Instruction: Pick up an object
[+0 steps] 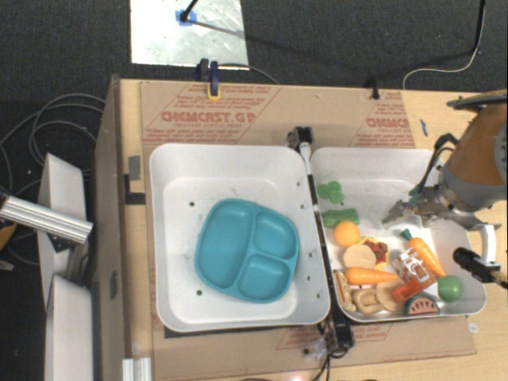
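The right bin point(373, 165) holds a pile of toy foods in its near half. Among them are an orange ball point(347, 233), a carrot point(371, 276), a second carrot point(425, 254), a green ball point(449, 288), a watermelon slice point(421, 306) and a tan round slice point(359, 256). Two green pieces point(329, 190) point(341, 217) lie near the bin's left wall. My gripper point(406, 209) hangs low over the right bin's middle, just right of the orange ball and above the pile. Nothing is seen held in it.
The left bin point(182, 173) holds a blue divided plate point(248, 250). The arm's orange band point(480, 145) fills the right side above the right bin. A black part of the arm point(475, 264) sticks out over the bin's right rim. Cables lie off the bench to the left.
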`<state>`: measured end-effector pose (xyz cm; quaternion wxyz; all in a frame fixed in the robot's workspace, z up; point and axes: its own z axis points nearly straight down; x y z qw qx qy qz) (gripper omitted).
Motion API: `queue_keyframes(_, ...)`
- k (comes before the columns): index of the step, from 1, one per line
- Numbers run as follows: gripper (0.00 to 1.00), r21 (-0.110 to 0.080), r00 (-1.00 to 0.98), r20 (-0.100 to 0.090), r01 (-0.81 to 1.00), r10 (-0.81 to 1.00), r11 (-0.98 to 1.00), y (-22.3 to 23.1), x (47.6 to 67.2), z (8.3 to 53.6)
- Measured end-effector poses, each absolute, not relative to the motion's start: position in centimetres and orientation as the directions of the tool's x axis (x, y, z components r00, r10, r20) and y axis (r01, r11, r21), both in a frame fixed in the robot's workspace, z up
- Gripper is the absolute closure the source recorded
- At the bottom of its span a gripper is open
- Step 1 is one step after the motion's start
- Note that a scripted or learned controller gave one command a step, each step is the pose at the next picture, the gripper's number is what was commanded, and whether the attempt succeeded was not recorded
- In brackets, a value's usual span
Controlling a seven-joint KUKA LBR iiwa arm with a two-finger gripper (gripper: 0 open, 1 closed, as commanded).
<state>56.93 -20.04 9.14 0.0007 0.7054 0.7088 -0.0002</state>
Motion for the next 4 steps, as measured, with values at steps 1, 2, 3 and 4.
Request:
queue_keyframes(1,0.00,-0.004,0.002,0.001,1.000,1.000,-0.002,-20.7,51.4,8.3)
queue_keyframes(2,0.00,0.006,-0.002,0.003,1.000,1.000,0.002,-20.1,48.9,8.5)
queue_keyframes(3,0.00,0.007,-0.003,0.003,1.000,1.000,0.003,-20.4,48.9,8.5)
queue_keyframes(4,0.00,0.007,-0.002,0.003,1.000,1.000,0.002,-20.4,48.9,8.5)
